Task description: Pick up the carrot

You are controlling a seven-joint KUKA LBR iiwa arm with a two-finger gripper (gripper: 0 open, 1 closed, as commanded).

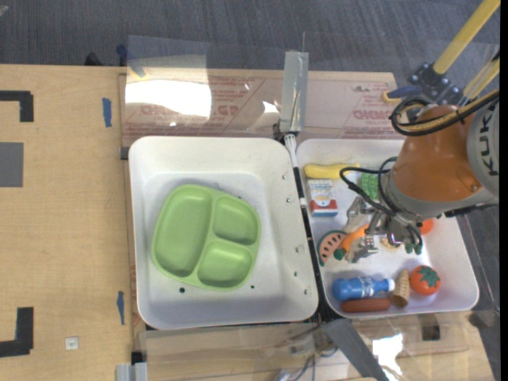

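Grey arm with orange wrist band reaching over the right white bin (pixel 468 280), two-finger gripper (pixel 367 236) lowered, fingers closed around the small orange carrot (pixel 355 233), no legible labels.

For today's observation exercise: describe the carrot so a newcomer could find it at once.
Look in the right-hand white bin, crowded with toy food. Near its middle, right under the claw, lies the carrot: a thin orange piece with a green tip, just right of the watermelon slice and above the blue bottle.
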